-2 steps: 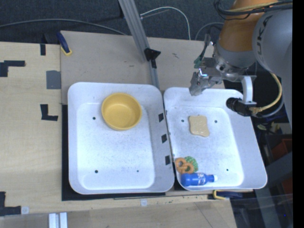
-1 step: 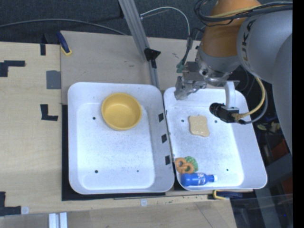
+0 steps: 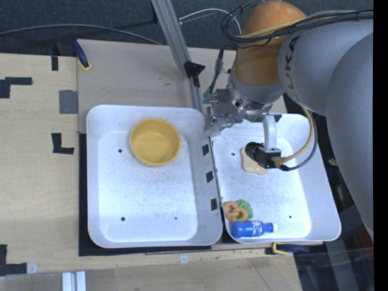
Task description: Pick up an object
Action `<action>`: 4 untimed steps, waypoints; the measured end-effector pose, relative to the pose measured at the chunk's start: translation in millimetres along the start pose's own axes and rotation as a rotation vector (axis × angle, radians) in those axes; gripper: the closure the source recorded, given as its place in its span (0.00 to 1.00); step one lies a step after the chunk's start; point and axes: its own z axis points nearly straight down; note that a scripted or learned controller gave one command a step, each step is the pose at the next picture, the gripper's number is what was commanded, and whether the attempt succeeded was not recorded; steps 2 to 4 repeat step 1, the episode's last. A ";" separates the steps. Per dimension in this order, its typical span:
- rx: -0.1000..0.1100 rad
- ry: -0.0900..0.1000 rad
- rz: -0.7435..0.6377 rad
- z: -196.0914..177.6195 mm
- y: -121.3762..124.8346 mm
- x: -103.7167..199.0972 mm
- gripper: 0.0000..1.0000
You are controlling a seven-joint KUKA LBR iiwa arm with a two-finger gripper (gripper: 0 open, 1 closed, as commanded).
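Observation:
My gripper hangs below the orange wrist band, over the far left corner of the right bin, close to the divider between the bins. A beige flat object lies in the middle of the right bin, partly hidden by a black cable fitting. An orange ring-shaped toy and a green piece sit together near the front left of that bin. Just in front of them a blue bottle lies on its side. A yellow bowl stands upright in the left bin.
A grey metal pole slants in from the top toward the bins' far edge. The arm's bulky grey body overhangs the right bin's right side. Cables loop around the wrist and down over the beige object.

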 end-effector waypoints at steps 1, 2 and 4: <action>-0.001 0.000 -0.001 3.8 -12.4 41.8 1.00; -0.001 0.000 -0.001 3.8 -12.4 41.8 1.00; -0.001 0.000 -0.001 3.8 -12.4 41.8 1.00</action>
